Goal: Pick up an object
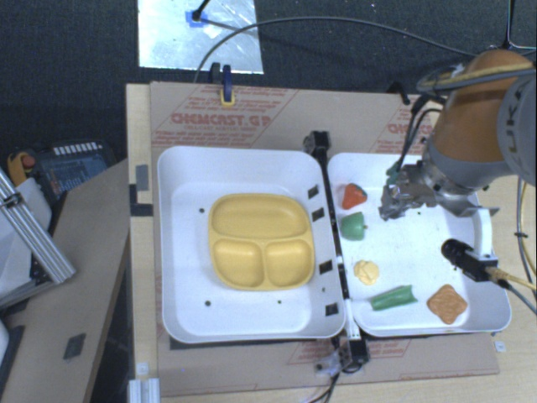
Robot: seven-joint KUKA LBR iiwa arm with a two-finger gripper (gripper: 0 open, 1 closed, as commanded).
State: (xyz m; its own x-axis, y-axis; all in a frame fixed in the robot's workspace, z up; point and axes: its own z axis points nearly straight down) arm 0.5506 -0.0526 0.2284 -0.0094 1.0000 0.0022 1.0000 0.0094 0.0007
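The pincer (394, 201) is hovering over the right bin (495, 300); whether it is open or closed is unclear. Just left of it an orange toy (353, 196) is lying, with a green toy (352, 226) below that.

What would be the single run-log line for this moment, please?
gripper: above right white bin, near red-orange toy piece | holding: nothing seen | yellow three-compartment tray: left white bin
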